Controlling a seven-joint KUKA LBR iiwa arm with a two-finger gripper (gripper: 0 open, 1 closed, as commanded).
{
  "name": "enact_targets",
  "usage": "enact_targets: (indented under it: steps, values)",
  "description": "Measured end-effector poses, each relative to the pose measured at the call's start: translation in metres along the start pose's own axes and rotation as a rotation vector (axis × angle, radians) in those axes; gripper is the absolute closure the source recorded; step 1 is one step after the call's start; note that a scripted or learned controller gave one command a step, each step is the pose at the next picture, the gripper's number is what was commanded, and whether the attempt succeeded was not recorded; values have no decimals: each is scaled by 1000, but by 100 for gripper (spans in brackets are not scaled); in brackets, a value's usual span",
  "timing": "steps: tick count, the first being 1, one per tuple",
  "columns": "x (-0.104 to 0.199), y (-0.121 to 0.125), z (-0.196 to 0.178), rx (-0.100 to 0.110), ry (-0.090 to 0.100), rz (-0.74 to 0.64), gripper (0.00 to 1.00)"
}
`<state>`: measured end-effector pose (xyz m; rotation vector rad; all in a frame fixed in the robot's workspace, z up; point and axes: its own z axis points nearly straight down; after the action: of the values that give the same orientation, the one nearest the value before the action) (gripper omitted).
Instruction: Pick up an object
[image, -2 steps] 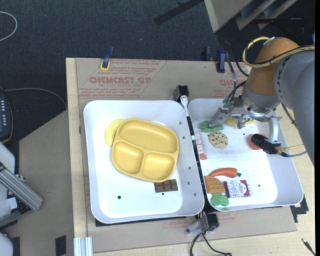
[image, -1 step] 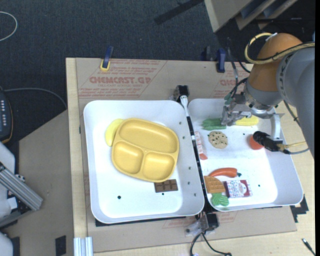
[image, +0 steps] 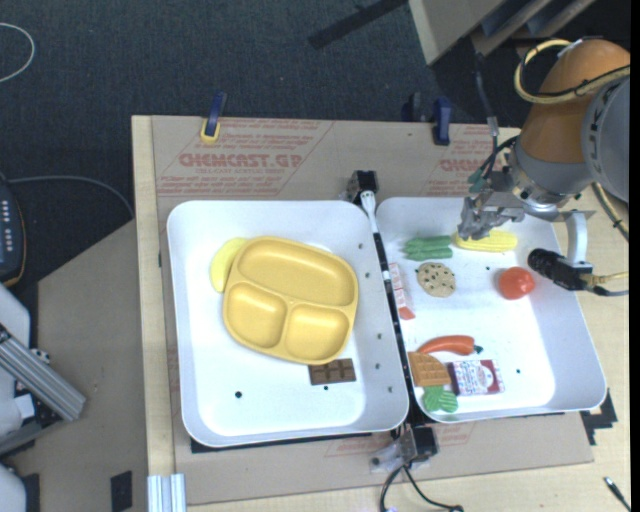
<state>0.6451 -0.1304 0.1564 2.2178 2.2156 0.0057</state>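
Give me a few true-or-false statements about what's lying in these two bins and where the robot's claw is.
1. The yellow divided plate lies in the left bin. True.
2. The cookie is in the left bin. False: it lies in the right bin, below the green beans.
3. The gripper is over the far part of the right bin, right at the corn. True.
4. The tomato sits on the yellow plate. False: it lies on the floor of the right bin.
5. A chocolate bar lies in the left bin, near the plate's near edge. True.
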Motion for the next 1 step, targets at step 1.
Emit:
enact_targets:
  steps: [1]
  values:
    - [-1, 1, -65, -2, 0, -2, 100]
